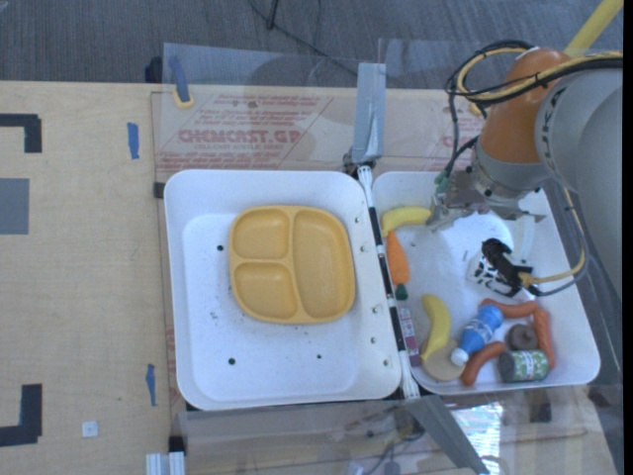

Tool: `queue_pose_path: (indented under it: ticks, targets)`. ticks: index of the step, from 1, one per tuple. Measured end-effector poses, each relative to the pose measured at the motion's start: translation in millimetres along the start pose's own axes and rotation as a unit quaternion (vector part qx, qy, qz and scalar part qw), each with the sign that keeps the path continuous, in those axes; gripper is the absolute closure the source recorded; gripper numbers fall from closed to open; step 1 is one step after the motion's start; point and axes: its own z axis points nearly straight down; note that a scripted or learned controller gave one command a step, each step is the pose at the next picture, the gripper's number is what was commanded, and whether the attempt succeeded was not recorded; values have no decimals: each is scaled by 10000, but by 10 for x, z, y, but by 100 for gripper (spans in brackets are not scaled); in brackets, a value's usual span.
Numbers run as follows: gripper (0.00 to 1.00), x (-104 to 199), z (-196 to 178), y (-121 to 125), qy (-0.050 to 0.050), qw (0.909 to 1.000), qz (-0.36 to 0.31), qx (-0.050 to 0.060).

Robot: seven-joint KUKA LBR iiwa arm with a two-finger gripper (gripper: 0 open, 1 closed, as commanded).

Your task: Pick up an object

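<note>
Yellow banana [406,217] just beside the end effector [447,209] in the right bin [584,364].
Jaw state unreadable; a descent could nudge the banana against the bin wall and miss.

Yellow three-compartment tray [293,264] sits in left white bin [193,295], roughly centred. Cardboard sheet with red print [247,132] lies flat behind that bin on the wooden bench [74,295]. Blue tape bits [133,140] and black corner marks [25,132] on bench, left side.
</note>
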Motion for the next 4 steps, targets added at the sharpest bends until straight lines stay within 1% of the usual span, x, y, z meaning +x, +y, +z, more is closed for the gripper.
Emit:
queue_pose_path:
  ticks: [1,2,3,4]
  targets:
    - [0,1,1,-1,0,10000,-1,2]
    - [100,1,-111,13,-8,10000,-7,-17]
    - [0,2,-109,12,-8,10000,-8,-14]
    - [0,-58,91,143,42,9999,-86,102]
